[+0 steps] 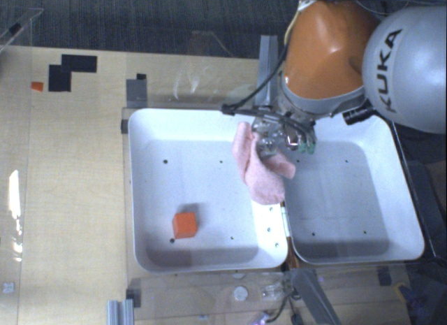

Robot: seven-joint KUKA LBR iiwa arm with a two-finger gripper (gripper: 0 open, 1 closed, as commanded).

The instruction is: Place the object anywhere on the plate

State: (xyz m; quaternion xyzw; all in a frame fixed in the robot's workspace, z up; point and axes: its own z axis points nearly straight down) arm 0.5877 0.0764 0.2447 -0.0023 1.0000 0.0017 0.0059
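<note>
**Pink cloth hangs from the end effector over the seam between two bins**

Starting at the left, we see the desk (70, 198), pale wood with a few black marks and a small orange tag near its far corner. Next comes the left bin (150, 177), which holds one orange block (185, 225) lying near its front wall, well apart from everything else.

At the middle, one pink cloth (260, 170) hangs bunched and drooping across the right rim of the left bin, its lower end over the seam between the bins. Its upper part disappears into the end effector (279, 142), which looks clamped on the cloth, with pink fabric showing on either side of the metal fingers. Above it sits the arm's orange band, with the grey body reaching in from the right.

Furthest right is the right bin (391, 198).

We count two bins, one block, one cloth, one arm. We cannot pick out a plate as such.

We judge the step in hand to be the carry: the cloth is lifted and in transit. The next move calls for travelling to the target surface, lowering until the cloth settles, then letting go cleanly, since the limp fabric may cling to the fingers.
</note>
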